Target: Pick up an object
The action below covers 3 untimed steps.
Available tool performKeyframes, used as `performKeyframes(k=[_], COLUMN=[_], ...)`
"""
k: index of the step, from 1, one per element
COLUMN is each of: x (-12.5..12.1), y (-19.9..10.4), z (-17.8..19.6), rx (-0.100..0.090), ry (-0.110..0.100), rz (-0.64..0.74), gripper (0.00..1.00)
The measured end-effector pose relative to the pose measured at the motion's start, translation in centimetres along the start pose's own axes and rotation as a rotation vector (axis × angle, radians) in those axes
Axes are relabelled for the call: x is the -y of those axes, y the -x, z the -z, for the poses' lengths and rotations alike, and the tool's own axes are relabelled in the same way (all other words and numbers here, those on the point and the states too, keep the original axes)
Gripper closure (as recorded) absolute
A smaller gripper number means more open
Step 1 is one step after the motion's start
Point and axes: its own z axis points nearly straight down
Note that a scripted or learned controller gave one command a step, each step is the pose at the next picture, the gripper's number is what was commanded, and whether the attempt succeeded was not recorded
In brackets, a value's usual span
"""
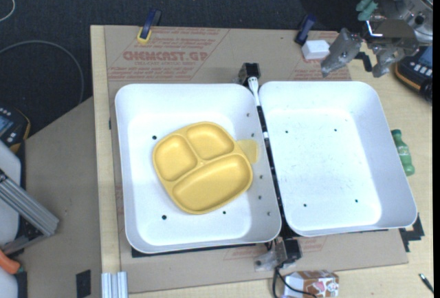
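Here the yellow plate (201,167) lies well apart from the gripper (357,56).

Red print "CHEMCAST GP" on brown board (165,56) under bins.

My table (206,49) is brown board with red lettering at its far side. Two white bins rest on it: the left bin (130,152) and the right bin (385,152), edges touching.
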Motion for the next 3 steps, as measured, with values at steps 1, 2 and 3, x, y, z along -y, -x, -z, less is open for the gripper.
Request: performKeyframes(k=[1, 2, 3], x=[4.6, 4.8, 4.7], y=[-5.3, 3.4, 2.9], z=[7.1, 6.7, 7.7], rx=[-0.001, 0.004, 0.004], ry=[-0.004, -0.014, -0.009], rz=[0.001, -0.017, -0.006], gripper=[0.0, 0.0, 1.0])
